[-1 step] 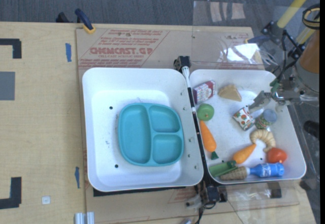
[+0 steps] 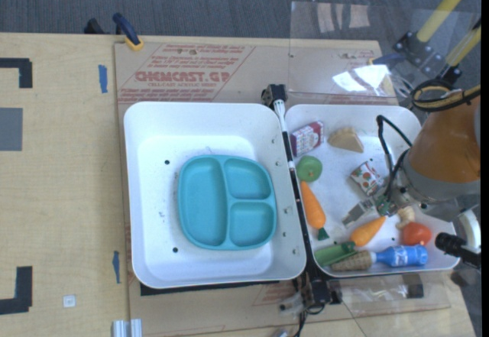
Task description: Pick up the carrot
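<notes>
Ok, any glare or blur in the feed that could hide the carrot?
Camera view: glare sits on the clear sheet behind the right bin, away from the carrot. The carrot by the divider is evenly lit and fairly sharp. The arm shades the bin's right side.

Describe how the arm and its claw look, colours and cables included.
The arm is a bulky rounded body, orange on top with a grey band below. Black cables loop along its left side. The claw is small, grey metal, with slim fingers.
</notes>
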### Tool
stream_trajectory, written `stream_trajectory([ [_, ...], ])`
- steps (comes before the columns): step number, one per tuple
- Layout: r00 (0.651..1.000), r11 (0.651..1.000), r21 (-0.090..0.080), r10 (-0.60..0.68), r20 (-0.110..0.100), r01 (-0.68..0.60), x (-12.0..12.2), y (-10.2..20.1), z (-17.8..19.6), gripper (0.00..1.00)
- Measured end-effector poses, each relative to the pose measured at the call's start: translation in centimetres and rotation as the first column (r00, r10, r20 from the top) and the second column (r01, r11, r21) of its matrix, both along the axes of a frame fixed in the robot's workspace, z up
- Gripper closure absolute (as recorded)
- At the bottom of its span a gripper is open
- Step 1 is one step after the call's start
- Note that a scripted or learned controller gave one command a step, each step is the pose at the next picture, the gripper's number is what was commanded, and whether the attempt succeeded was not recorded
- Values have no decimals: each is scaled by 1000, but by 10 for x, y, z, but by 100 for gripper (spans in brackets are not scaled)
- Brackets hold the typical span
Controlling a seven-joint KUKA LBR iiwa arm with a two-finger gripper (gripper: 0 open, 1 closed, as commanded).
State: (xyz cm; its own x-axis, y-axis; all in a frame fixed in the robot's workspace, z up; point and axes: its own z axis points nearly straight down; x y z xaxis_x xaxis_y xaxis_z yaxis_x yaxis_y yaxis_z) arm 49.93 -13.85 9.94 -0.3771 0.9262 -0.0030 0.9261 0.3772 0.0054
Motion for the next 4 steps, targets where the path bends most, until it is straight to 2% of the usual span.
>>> stream_trajectory([
  [1,969,969,-1,246,7,-246,-14,-16,-10,0],
  [2,962,962,3,274,5,-274,-17,125,88,0],
  [3,965,965,0,264,-4,-264,-19,119,85,0],
  [4,999,999,0,-50,-4,50,-12,129,84,0],
])
